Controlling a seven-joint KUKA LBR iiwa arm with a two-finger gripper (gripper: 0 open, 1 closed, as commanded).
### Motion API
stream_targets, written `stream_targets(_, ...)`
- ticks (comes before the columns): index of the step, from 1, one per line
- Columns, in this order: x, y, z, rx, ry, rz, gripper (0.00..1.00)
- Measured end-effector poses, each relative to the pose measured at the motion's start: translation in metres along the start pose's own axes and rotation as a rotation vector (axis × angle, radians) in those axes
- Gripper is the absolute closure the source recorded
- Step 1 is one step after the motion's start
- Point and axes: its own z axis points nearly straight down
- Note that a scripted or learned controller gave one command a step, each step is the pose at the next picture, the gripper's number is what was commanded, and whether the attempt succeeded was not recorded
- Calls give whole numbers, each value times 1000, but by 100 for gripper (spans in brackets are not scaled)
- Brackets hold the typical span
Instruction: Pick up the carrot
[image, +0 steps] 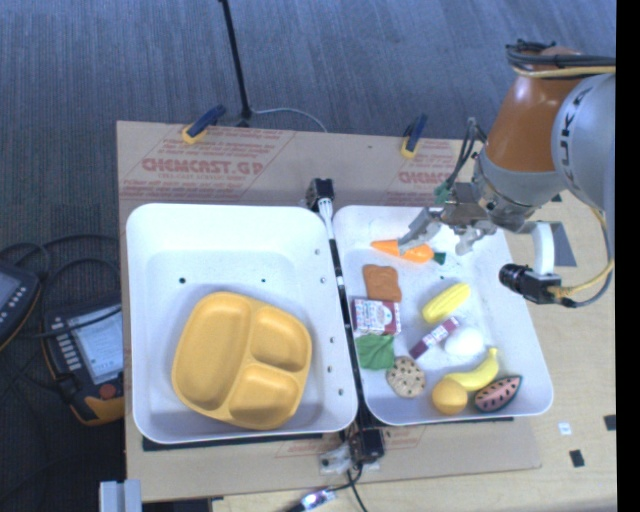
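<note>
Carrot (400, 248) lying at the far end of the right bin (530, 370), gripper (440, 236) right over its tip with fingers spread open around it, corn cob (446, 300) and brown cracker (381, 282) just nearer than the gripper, yellow tray (243, 357) in the left bin (160, 240) well to its left

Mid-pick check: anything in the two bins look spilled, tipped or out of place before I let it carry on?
Nothing stands out. The toy foods lie loose in the right bin, none over the rim. The carrot lies flat near its far wall with the gripper right at it. The yellow tray sits level in the left bin.
</note>
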Motion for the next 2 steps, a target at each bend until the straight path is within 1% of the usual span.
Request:
stream_targets(1, -39, 20, 99, 6, 0, 283, 0)
stream_targets(2, -46, 47, 128, 46, 4, 332, 0)
